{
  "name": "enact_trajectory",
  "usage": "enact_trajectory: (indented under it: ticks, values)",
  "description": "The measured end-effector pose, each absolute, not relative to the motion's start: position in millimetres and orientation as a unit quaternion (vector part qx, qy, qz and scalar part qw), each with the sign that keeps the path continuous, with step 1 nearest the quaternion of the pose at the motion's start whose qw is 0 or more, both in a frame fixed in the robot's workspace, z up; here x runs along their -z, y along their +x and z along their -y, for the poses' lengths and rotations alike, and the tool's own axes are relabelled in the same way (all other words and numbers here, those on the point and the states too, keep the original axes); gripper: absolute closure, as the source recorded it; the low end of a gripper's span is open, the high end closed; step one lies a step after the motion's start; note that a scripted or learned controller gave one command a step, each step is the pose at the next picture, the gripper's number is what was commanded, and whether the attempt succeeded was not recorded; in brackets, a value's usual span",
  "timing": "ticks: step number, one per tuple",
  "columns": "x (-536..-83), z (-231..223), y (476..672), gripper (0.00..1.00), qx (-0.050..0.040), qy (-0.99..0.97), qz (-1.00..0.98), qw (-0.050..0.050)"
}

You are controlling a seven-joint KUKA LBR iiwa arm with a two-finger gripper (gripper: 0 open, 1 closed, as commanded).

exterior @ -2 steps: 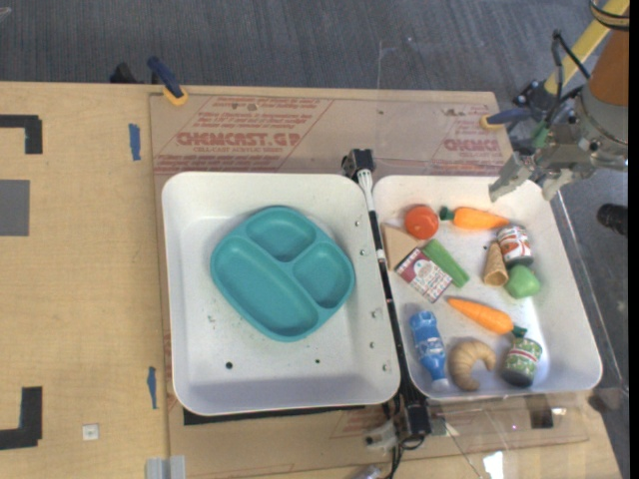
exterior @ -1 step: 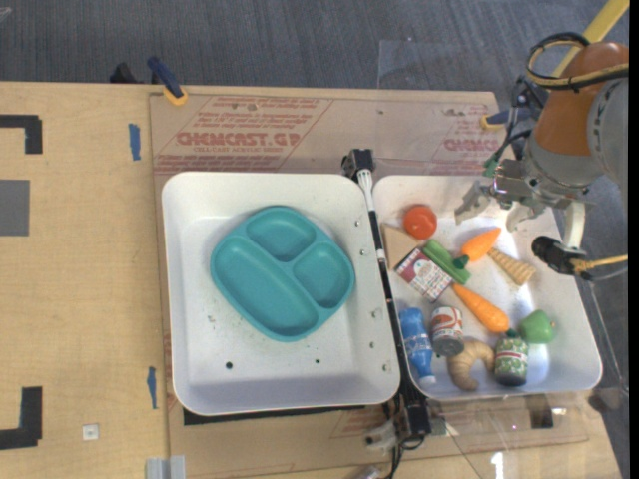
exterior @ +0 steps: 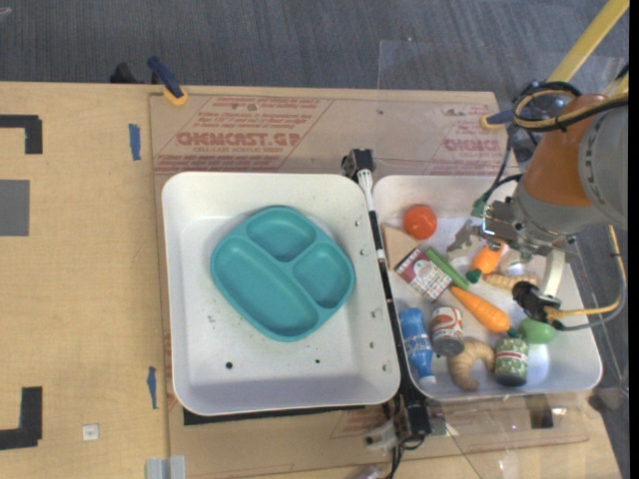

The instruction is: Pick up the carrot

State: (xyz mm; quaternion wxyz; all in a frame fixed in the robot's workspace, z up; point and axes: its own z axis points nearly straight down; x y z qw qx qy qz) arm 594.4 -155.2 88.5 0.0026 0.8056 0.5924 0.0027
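Our gripper (exterior: 499, 252) hangs over the upper right part of the right bin (exterior: 584, 367), under the arm's orange band; how it is set we cannot tell from this slanted view, since the wrist body hides the working end. Something small and orange (exterior: 486, 259) sits right at its base, too tangled with the hardware for us to name.

Just below and to the left lies the carrot (exterior: 469, 297), on the bin floor, running diagonally from its green top at the upper left to its orange tip at the lower right. It is near the gripper but apart from it.

We judge it to be a light, stiff plastic toy with a smooth, tapering body, so it may slide out of a pinch near the tip. The thick orange middle looks like the best hold, fingers closing across its width.

Neighbours crowd it: a printed packet (exterior: 423, 274) touching its green end, a small can (exterior: 447, 329) below, a red ball (exterior: 420, 221) farther up.
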Motion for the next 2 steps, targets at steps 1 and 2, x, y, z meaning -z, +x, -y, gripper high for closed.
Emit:
enact_trajectory:
  ticks: [1,2]
  values:
    - [-101,157,596.6,1.00,-0.0036,0.806,-0.592,0.006]
    - [-187,53,599.7,1.00,-0.0025,0.860,-0.510,-0.001]
